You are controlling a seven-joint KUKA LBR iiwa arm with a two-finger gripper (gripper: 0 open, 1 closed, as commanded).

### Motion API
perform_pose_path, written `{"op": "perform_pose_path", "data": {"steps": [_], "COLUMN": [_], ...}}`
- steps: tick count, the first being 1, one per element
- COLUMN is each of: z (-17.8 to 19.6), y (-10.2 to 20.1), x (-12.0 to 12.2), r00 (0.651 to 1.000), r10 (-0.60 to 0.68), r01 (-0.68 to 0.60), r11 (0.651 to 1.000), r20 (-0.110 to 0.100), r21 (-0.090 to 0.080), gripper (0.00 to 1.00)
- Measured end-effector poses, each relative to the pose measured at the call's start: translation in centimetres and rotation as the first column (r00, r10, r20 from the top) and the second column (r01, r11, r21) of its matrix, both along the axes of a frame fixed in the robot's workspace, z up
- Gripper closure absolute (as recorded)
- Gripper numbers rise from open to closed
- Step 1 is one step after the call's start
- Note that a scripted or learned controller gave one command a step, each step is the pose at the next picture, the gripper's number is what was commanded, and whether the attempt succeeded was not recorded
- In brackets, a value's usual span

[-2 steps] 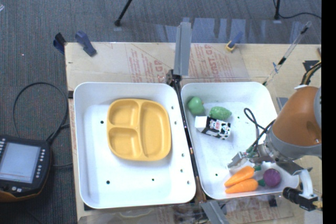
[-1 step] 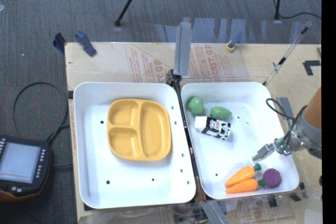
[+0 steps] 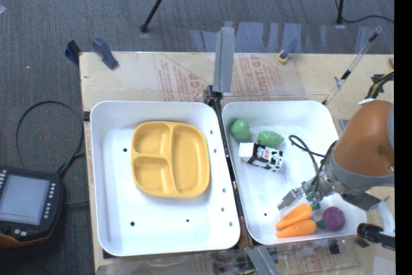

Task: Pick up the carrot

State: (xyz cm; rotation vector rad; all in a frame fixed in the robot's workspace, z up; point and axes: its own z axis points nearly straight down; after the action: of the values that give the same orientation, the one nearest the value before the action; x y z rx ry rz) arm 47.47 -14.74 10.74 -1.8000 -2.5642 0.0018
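The carrot [image 3: 297, 215] lies low in the right bin [image 3: 283, 107], toward the lower right of the frame, tight against a second orange piece [image 3: 298, 228] just below it and a purple vegetable [image 3: 333, 218] to its right. That crowding looks like the risk: the gripper [image 3: 301, 194], hanging just above the carrot's upper end with its fingers slightly parted and nothing between them, could nudge a neighbour or pinch two pieces at once, and smooth tapered plastic like this may squirt out of a squeeze near its thin end. Everything has a glossy toy look: rounded green pieces [image 3: 241, 129] higher up, a boxy black-and-white carton [image 3: 267, 157], and a matte yellow divided plate [image 3: 171, 158] in the left bin [image 3: 109, 203].
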Motion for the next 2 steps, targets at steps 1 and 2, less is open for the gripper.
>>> {"op": "perform_pose_path", "data": {"steps": [1,2], "z": [-2.2,-2.1], "y": [-2.3,-4.4], "x": [0.0,0.1], "r00": [1.0,0.981], "r10": [0.022,-0.193], "r01": [-0.022,0.193], "r11": [1.0,0.981], "r20": [0.002,0.004], "r21": [-0.001,-0.003], "gripper": [0.0,0.0]}}
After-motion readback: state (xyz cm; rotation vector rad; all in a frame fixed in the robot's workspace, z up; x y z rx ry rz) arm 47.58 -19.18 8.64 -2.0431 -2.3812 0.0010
